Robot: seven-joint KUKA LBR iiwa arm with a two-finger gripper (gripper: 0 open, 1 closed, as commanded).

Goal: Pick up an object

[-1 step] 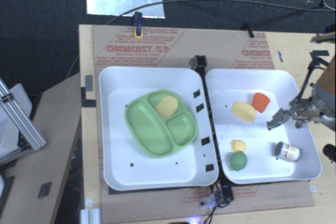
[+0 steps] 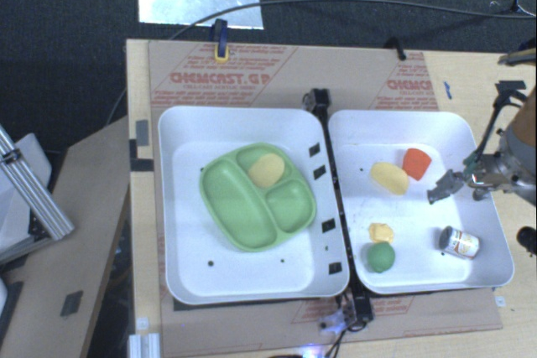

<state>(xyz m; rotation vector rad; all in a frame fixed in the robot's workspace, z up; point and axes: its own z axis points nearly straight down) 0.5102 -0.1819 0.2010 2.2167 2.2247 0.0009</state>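
**Gripper hanging over right bin, objects lying loose**

Gripper (image 2: 442,189) is reaching in over the right edge of the right shallow white bin (image 2: 352,138), its dark fingers pointing leftward above the bin floor. Whether those fingers are spread or pressed together cannot be told from this angle, and nothing is showing between them.

Five loose things are lying in that bin. A pale yellow oval object (image 2: 390,178) is sitting near the middle, with an orange-red block (image 2: 416,163) touching or just beside it toward the far edge. A small yellow lump (image 2: 381,231) is resting toward the near edge, and a round green ball (image 2: 381,256) is lying just beside it, closer still to the near edge. A small white cylindrical can with a dark end (image 2: 459,242) is lying on its side near the near right corner, below the gripper in the view and apart from it.

In the left shallow white bin (image 2: 185,264), a green divided plastic tray (image 2: 243,214) is sitting in the middle, and a yellow rounded object (image 2: 268,170) is resting in its far compartment.
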